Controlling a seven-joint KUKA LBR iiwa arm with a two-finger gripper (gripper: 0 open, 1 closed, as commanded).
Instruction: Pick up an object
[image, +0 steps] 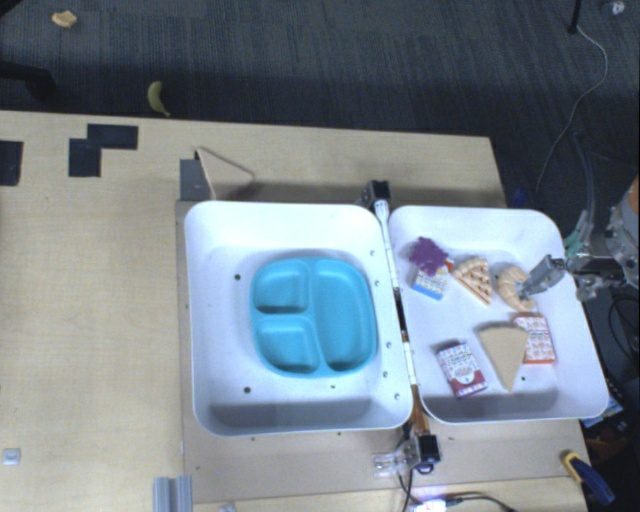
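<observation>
end effector (545, 272) over right bin (570, 400) | waffle (474, 279) long axis diagonal

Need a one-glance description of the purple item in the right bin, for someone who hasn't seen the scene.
Of the two white bins, take the right bin, not the one holding the blue tray. The purple item lies in its upper-left part, near the divider, just above a small blue-and-white packet. It is the only purple thing there; its neighbours are tan, red or white.

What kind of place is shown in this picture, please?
Probably a robotics lab test bench. Two white bins sit on a wooden bench; one holds a blue divided tray, the other small toy foods. A gripper reaches in, and cables hang nearby.
</observation>
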